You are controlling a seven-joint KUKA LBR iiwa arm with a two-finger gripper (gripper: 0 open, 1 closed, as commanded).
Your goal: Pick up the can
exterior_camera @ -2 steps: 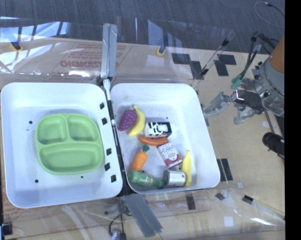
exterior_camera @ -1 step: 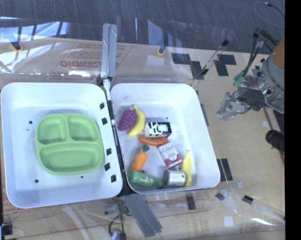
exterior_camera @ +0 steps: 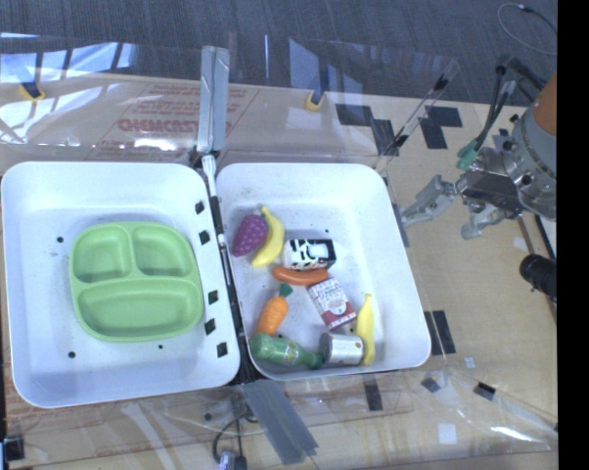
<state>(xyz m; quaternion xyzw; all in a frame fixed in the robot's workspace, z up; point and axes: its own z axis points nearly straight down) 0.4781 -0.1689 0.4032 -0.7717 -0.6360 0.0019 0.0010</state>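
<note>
The claw (exterior_camera: 454, 207) hung spread wide and empty outside the bin, the small silver metal can (exterior_camera: 342, 349) lying on its side well below-left, untouched.

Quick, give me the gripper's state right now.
Gripper: open, holding nothing, out past the right bin's right edge; the can lies in that bin's near corner.
</note>
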